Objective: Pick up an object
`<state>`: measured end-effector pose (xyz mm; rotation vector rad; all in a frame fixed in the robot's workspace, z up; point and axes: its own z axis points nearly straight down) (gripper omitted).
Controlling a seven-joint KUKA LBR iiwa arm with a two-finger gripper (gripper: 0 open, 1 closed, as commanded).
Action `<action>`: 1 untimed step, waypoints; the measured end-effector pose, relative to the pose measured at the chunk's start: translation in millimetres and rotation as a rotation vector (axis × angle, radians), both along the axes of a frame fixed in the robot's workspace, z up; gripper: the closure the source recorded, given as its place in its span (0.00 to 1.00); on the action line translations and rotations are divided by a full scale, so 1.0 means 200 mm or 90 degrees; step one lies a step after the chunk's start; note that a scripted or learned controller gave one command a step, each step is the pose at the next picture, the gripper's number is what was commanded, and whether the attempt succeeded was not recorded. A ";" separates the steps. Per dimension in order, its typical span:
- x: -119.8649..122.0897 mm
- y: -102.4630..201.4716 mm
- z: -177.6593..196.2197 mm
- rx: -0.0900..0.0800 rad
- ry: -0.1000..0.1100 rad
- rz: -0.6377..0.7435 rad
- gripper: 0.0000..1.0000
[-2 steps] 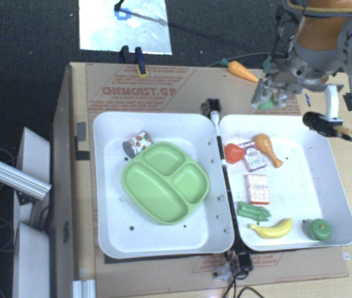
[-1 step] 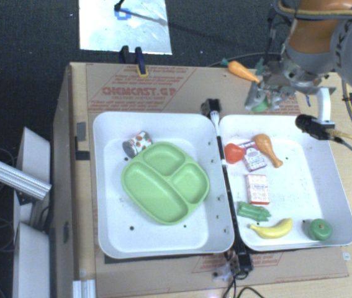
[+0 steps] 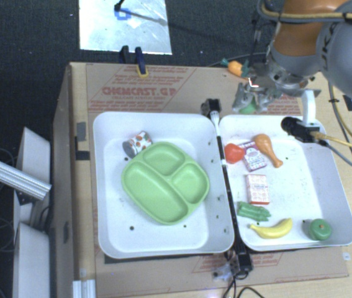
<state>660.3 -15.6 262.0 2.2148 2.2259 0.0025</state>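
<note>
While the grey arm [image 3: 343, 36] with its orange band reaches in from the right, its end effector [image 3: 253, 98] hangs just past the far rim of the right bin [image 3: 340, 191]; something small and green shows at its tip, and I cannot tell what it is or how the end effector stands.

Taking that right bin as the landmark (everything below is placed against it): inside, near its far left corner, a red tomato-like piece [image 3: 233, 152] lies beside a small printed packet [image 3: 254, 156], with an orange drumstick [image 3: 267, 149] touching the packet's far side. At the bin's middle sits a red and white carton [image 3: 257, 189]. Along its near edge lie a green vegetable [image 3: 253, 212], a yellow banana [image 3: 272, 229] and a green apple [image 3: 319, 229].

Left of it, touching rim to rim, the left bin [image 3: 110, 228] holds a green divided plate [image 3: 165, 181] and a small spotted cup [image 3: 137, 144]. Both bins rest on a cardboard-covered tabletop [image 3: 144, 89].
</note>
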 end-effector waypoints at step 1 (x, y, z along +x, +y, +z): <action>0.04 -0.01 0.01 0.000 -0.001 0.000 1.00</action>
